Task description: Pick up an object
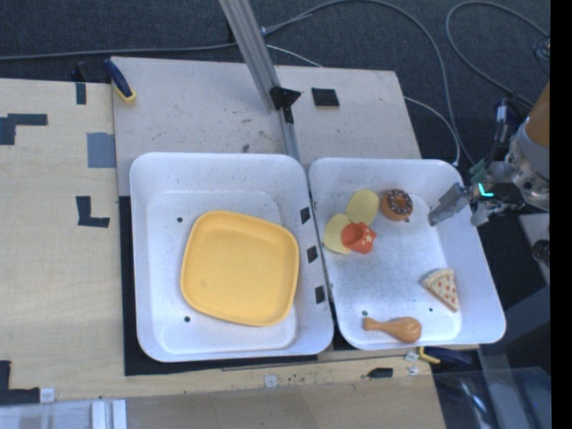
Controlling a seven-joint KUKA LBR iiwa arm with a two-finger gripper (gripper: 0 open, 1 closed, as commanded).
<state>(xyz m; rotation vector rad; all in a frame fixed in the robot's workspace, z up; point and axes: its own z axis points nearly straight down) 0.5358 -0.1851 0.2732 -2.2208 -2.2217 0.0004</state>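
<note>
Grey two-finger tool hangs over the right edge of the right white bin, fingers spread, pinching nothing. In that bin: brown round doughnut-like toy near the far edge, red toy against two pale yellow discs, tan wedge, orange drumstick. Left white bin carries a square yellow plate.

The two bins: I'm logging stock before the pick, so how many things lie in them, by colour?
Yellow: 3, the plate in the left bin and two round pieces
Red: 1
Brown: 1, doughnut
Tan: 2, pizza slice, drumstick
Total: 7
</note>
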